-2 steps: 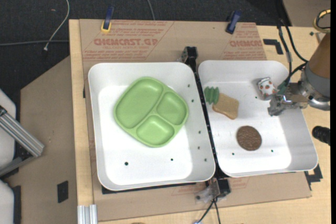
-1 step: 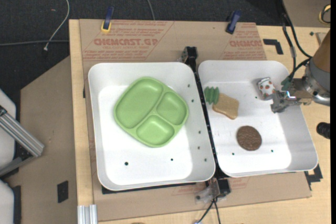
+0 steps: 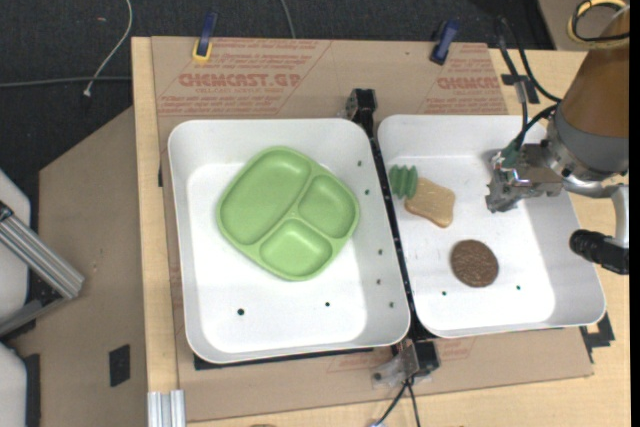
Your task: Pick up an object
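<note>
In the right bin [image 3: 560, 300] lie a tan bread-like piece [image 3: 432, 202], a small green ridged object [image 3: 403, 180] just left of it, and a round brown cookie-like disc [image 3: 474, 263] nearer the front. My gripper [image 3: 503, 190] hangs over the right bin's back right part, to the right of the tan piece and above the disc. Nothing shows between its fingers. Whether they are open or shut is not clear from this angle.
The left bin [image 3: 200, 245] holds a green three-compartment plate [image 3: 288, 212]. Blue clamps [image 3: 205, 35] [image 3: 445, 42] hold the cardboard base at the back. A black clip [image 3: 360, 103] sits between the bins at the back. The arm's orange band [image 3: 605, 90] stands at the right edge.
</note>
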Available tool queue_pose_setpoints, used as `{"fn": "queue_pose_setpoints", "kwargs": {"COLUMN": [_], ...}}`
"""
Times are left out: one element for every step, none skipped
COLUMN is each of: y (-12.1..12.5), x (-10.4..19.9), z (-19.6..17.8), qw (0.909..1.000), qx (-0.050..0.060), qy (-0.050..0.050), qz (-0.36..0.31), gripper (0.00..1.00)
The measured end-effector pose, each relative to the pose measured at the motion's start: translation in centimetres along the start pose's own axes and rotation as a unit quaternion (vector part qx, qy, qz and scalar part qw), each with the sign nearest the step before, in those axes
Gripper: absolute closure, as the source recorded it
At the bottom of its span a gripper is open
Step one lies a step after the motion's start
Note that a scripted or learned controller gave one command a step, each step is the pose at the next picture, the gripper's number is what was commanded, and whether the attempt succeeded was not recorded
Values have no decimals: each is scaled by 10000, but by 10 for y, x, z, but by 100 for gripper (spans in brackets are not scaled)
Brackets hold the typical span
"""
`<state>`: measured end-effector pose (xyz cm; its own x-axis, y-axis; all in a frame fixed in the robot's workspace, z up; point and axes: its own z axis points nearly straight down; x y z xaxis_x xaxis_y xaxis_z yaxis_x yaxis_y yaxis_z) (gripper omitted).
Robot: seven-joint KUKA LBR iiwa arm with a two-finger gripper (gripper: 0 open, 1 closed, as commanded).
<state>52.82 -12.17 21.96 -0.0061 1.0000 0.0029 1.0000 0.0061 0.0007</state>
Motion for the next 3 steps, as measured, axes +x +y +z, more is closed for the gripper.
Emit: {"fn": "queue_pose_setpoints", "kwargs": {"y": [-10, -14, -20], "x": [53, 118, 169], "z": [8, 1, -10], "qw": [10000, 10000, 10000], "qx": [20, 13, -3], "qy": [7, 8, 2], "qz": [2, -11, -4], "gripper": [100, 100, 100]}}
